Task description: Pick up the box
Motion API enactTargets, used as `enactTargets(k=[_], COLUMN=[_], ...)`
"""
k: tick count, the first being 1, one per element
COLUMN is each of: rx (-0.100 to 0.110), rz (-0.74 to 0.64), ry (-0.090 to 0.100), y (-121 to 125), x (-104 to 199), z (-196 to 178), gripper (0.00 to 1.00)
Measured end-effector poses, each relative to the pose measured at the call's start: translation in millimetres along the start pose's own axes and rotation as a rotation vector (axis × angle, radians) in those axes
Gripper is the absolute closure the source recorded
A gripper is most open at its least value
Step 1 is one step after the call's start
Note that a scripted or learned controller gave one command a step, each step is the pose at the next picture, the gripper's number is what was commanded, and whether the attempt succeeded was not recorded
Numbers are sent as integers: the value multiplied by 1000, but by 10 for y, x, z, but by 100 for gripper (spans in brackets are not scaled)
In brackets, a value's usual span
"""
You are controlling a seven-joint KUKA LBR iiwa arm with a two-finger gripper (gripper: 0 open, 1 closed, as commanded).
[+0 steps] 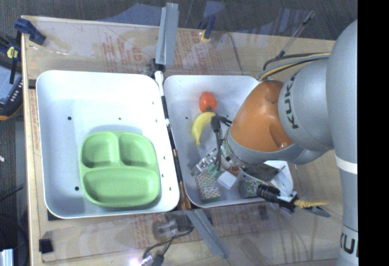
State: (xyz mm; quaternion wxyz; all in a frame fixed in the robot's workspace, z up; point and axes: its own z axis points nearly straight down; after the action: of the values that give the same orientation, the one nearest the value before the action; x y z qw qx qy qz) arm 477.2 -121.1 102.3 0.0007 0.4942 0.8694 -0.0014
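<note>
Reaching over right bin (182,137), claw (213,164) above box (208,186)

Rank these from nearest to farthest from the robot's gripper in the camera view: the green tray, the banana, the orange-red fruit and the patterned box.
Measured from the gripper, low in the right bin:
1. Patterned box, just below the gripper.
2. Banana, above it in the same bin.
3. Orange-red fruit, beyond the banana, near the bin's top edge.
4. Green tray, across in the left bin.

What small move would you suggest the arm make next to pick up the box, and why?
Probably a short descent straight onto the box. The gripper hangs just above it near the right bin's front wall, and nothing shows between its fingers yet. The banana lies clear behind.
</note>
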Motion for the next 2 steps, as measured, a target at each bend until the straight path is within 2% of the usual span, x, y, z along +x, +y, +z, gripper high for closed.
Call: enactTargets(k=[1,2], rx=[-1,-1], rz=[371,372], ry=[5,5], y=[426,425], x=[374,373], z=[-898,-897], gripper=[100,0])
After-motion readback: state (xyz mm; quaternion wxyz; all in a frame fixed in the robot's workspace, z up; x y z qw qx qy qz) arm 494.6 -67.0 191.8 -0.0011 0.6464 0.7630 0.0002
